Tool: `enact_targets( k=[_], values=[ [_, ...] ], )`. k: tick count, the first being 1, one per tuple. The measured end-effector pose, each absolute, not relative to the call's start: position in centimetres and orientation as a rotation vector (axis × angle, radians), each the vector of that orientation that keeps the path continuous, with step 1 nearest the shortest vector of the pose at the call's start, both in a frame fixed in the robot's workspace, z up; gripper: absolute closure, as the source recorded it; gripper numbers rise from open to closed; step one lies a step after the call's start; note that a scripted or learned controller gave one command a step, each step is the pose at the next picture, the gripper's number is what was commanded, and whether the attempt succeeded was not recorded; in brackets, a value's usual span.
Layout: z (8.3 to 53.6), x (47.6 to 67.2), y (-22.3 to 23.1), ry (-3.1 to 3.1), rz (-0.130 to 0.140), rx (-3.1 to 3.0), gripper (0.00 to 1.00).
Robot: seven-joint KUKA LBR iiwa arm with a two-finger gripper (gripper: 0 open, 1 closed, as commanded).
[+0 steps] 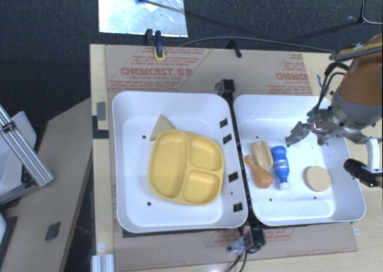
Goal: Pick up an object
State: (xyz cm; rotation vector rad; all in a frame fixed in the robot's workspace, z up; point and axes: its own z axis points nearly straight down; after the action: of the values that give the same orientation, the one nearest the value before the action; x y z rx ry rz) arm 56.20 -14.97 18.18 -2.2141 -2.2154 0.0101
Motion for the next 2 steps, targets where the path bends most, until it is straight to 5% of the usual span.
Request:
enact_targets(
  k=[1,2],
  values=[
    [18.9,56.5,-14.9,-2.226,-0.001,-2.218,0.00],
    [14.2,57.4,-15.1,-2.224,0.001,-2.218,0.00]
  ],
)
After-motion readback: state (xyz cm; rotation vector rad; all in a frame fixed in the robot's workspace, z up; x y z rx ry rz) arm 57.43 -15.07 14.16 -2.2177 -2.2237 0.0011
